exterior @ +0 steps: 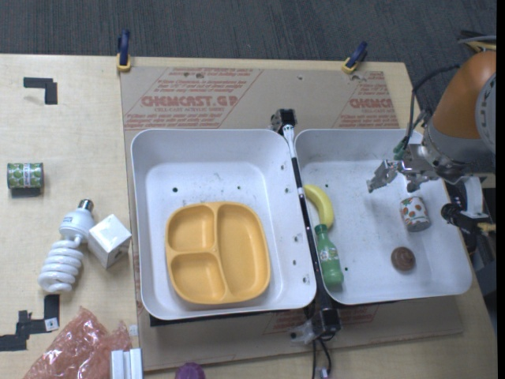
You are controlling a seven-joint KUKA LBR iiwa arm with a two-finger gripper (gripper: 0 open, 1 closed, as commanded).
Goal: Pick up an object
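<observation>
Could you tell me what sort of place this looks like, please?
Probably a robotics lab test bench: two white bins on clamped board, a robot arm reaching in, and assorted test objects like a banana.

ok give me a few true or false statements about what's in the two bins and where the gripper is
1. The yellow divided plate lies in the left bin. True.
2. The banana lies in the left bin beside the plate. False: it lies in the right bin, near the wall shared with the left bin.
3. The green bottle lies just below the banana along that same wall. True.
4. The gripper hangs over the left bin. False: it is over the right bin, near its upper right part.
5. The brown disc sits in the right bin, below the small patterned cup. True.
6. The green bottle is between the gripper's fingers. False: it lies apart from the gripper.
</observation>
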